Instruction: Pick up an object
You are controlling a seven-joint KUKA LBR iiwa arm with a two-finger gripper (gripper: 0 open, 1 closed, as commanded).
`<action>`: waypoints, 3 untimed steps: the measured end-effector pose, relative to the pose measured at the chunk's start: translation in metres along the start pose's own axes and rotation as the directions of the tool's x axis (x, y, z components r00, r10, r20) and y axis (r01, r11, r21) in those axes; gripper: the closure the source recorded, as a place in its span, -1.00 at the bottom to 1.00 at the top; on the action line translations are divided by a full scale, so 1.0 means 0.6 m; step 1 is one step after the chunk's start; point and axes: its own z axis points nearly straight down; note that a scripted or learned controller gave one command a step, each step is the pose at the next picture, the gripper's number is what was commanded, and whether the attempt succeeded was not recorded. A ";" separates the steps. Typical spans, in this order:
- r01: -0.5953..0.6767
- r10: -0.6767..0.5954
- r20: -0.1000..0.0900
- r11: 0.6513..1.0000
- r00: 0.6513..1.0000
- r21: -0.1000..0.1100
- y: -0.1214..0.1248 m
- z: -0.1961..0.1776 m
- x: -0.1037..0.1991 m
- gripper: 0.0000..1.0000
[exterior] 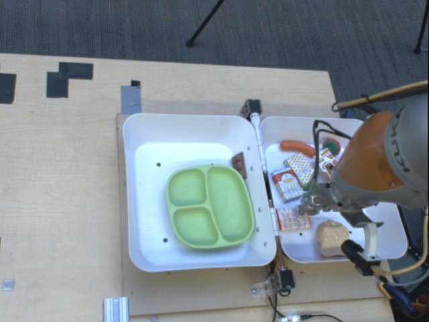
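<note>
**Arm low over the right bin, target not yet in hand**

Camera view: two white bins sit side by side on the bench point(60, 180). The left bin point(144, 180) holds a green divided plate point(210, 206) at centre frame. The right bin point(395, 237) holds the clutter: an orange carrot-like piece point(297, 147) near its top, small printed packets point(293, 177) below it, a flat card point(293, 219) at the bin's left wall, and a tan bread-like lump point(330, 238) at lower right of frame.

The arm point(375, 159) enters from the right edge, and its end effector point(314, 200) hangs among the packets. Whether it is spread or pressed together I cannot tell; the wrist hides it. Nothing is visibly held.

Judging from this, the packets lie just left of and above the end effector, the lump just below it, both close.
</note>
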 end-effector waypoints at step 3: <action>0.003 -0.003 -0.003 1.000 1.000 -0.002 0.003 -0.018 0.002 -1.00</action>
